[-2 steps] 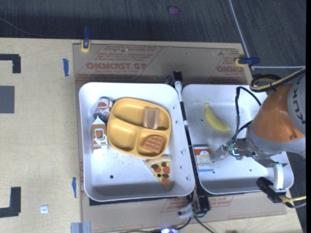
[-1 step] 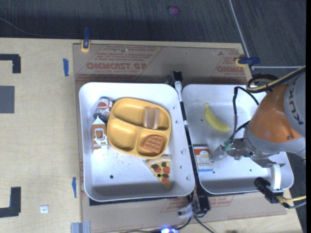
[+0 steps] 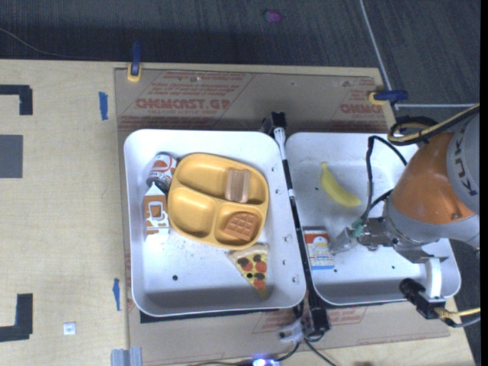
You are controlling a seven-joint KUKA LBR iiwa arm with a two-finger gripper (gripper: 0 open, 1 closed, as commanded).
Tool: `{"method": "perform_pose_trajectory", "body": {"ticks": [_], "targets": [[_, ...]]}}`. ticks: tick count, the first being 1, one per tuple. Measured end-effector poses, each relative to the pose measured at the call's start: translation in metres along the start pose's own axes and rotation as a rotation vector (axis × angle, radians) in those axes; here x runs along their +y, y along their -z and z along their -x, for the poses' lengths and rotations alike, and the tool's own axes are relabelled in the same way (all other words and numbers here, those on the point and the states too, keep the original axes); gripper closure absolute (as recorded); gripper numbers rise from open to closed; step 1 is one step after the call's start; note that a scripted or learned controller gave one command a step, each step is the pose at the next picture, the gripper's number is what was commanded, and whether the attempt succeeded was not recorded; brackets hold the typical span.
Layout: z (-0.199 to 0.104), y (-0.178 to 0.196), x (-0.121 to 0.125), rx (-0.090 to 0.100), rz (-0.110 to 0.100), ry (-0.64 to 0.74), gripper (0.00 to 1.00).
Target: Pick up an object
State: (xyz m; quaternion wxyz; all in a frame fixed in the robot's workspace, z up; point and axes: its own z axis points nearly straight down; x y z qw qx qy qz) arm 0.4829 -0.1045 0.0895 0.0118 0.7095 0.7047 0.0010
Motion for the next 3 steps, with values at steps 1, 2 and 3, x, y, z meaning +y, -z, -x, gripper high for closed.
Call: {"method": "perform_pose_trajectory", "body": {"ticks": [1, 2, 3], "targets": [[0.034, 0.0, 0.002, 0.017, -0.005, 0.011, 0.0], [-0.002, 0.0, 0.0, -0.002, 0.001, 0.0, 0.0], [-0.002, 0.0, 0.0, -0.002, 0.001, 0.0, 0.0]]}}
